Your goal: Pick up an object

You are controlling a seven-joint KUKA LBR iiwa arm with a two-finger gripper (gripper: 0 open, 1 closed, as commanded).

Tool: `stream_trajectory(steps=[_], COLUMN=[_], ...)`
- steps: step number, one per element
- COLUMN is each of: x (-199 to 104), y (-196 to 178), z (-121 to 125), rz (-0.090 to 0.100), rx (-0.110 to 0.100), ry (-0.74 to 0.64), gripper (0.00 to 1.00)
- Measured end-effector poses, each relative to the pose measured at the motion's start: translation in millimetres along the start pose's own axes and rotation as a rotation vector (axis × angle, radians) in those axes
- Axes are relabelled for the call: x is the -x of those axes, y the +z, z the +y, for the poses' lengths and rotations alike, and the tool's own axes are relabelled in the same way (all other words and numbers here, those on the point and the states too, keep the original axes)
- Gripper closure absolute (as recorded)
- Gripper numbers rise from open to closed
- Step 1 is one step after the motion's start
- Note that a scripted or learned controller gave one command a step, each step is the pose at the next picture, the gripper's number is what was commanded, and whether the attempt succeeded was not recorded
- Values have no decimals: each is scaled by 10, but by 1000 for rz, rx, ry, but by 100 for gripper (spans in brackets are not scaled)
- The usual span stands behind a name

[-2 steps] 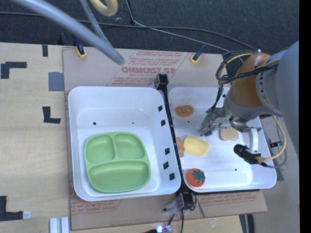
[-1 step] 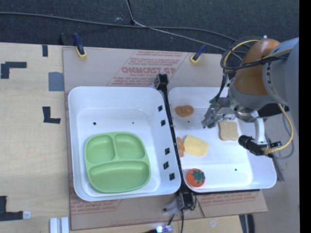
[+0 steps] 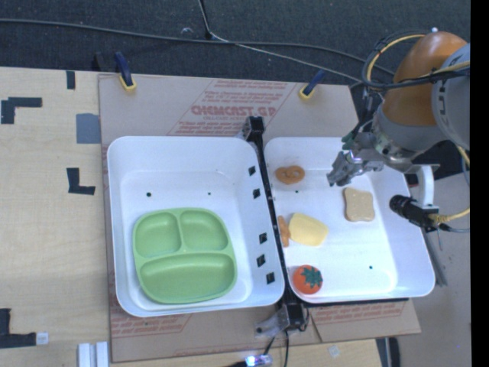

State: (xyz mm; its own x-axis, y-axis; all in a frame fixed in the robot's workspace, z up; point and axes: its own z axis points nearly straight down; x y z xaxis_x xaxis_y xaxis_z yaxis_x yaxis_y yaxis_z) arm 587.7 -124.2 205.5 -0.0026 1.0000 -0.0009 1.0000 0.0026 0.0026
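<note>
Table (image 3: 46,205): pale wood with black tape marks, carrying a cardboard sheet under the two bins.
Left bin (image 3: 183,155): white and shallow, holding a green divided plate (image 3: 183,254) toward its near side.
Right bin (image 3: 382,277): white, with all the small food pieces scattered in it.
Arm (image 3: 424,90): grey with its orange band, reaching in from the right and leaning over the far part of the right bin.
End effector (image 3: 341,173): low over the bin floor between the pretzel and the toast; from where I stand I cannot tell how far its tips are spread, and nothing is visibly between them.
Toast slice (image 3: 358,205): just beside the end effector, toward the near side, flat on the floor.
Yellow piece (image 3: 308,229): mid-bin, with an orange bit touching its left side.
Tomato (image 3: 308,279): near corner, well apart from the arm.
Pretzel (image 3: 289,175): far left of the bin, near the divider.
Progress: by my reading nothing is lifted yet; every piece sits in the bin, so closing on one and raising it are left.
</note>
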Motion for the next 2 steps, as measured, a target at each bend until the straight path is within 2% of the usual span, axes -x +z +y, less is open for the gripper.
stream_trajectory(steps=[1,2], x=[-1,-558], y=[-332,-379], z=[12,-5], rz=[0,3], rx=[-2,-5], ry=[1,-5], gripper=[100,100])
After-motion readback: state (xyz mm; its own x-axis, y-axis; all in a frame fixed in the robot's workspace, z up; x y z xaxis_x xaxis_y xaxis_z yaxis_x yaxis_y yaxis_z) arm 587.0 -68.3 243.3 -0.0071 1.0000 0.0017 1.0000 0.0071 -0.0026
